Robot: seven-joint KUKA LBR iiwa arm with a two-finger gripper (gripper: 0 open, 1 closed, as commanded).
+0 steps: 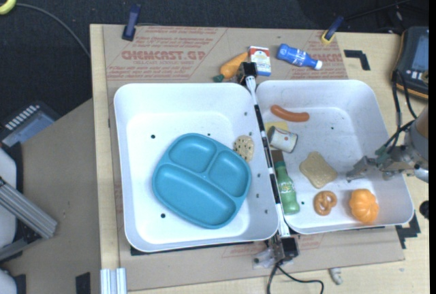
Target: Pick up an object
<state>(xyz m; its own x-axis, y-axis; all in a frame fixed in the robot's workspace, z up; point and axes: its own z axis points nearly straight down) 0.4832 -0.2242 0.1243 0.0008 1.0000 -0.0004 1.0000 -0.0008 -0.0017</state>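
Observation:
The right bin holds a sausage, a small tin can lying on its side, a tan slice of bread, a pretzel, an orange fruit and a green bottle along its left wall. My gripper reaches in low from the right edge of this bin. It sits just above the orange fruit and to the right of the bread, with nothing visibly in it. In the left bin lie a blue divided plate and a cookie.
On the board behind the bins lie an orange toy, a small carton and a blue bottle. Blue clamps hold the back edge. Cables and a device sit at the right.

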